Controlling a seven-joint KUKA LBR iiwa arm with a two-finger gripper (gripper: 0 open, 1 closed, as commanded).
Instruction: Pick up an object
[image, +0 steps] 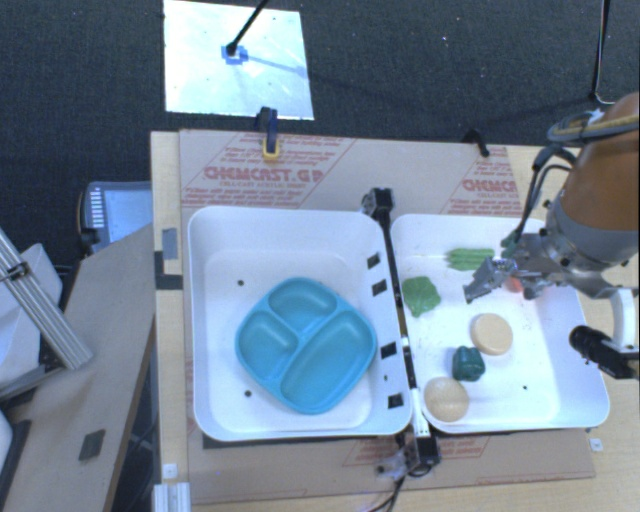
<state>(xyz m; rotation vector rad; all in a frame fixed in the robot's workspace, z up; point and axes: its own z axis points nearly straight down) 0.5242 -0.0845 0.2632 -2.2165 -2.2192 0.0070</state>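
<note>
My gripper (505, 283) hangs low over the upper middle of the right bin (560, 400), open, with its grey fingers (480, 281) spread apart. A small orange-red thing (515, 284) shows in the gap between them; I cannot tell whether it touches either finger. A long green piece (468, 259) lies just left of the gripper. A green lump (420, 295) sits near the bin's left wall. Below the gripper lie a tan disc (491, 333), a dark teal lump (467, 363) and a second tan round piece (446, 398).
The left bin (215, 260) holds a blue divided plate (305, 343). A black-clipped divider (392, 310) runs between the bins. The arm's orange and grey body (600, 190) looms over the right bin's upper right corner. A black fitting (602, 350) sits at the right wall.
</note>
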